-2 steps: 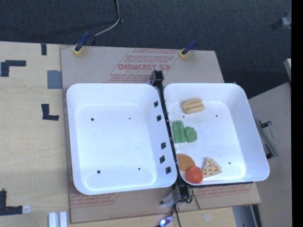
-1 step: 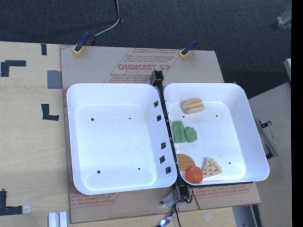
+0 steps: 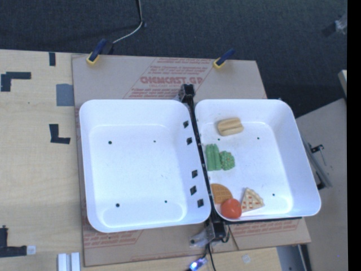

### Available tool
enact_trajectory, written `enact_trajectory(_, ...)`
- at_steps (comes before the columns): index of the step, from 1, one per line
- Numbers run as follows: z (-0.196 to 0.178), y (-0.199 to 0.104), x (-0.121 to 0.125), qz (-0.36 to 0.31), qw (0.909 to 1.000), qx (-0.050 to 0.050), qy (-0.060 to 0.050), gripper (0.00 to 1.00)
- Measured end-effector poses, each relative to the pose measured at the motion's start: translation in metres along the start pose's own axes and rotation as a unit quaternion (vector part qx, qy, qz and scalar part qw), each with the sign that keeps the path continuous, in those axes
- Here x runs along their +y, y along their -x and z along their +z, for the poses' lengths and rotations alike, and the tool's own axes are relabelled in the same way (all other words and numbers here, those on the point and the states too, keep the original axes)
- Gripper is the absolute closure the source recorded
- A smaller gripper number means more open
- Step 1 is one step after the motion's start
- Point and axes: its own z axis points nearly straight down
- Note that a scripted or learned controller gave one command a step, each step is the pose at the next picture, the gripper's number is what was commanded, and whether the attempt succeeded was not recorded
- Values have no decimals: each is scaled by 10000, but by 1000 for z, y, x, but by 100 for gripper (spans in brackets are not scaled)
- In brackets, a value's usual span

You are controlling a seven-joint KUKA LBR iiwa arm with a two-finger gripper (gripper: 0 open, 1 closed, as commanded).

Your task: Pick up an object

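Toy food sat in the right bin (image 3: 282,117), mid-right of frame.
I saw a bread roll (image 3: 229,126), green broccoli (image 3: 219,158), orange cookie (image 3: 220,193), red tomato (image 3: 230,208) and pizza wedge (image 3: 252,200); I couldn't tell the pincer's state.

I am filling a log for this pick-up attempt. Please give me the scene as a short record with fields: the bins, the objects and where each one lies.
left bin: white, shallow, bare floor with small dark marks
right bin: white, shallow, holds all the objects
tan bread-like piece: upper part of right bin
green piece: middle, near the divider side
orange round piece: lower left corner
red ball: touching the orange round piece, at the front edge
wedge slice: right beside the red ball
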Motion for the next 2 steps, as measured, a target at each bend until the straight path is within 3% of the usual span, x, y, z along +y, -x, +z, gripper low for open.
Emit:
enact_trajectory(1, 0, -1, 0, -10, 10000, 5, -3, 100)
enact_trajectory(2, -1, -27, 0, -14, 10000, 7, 1, 100)
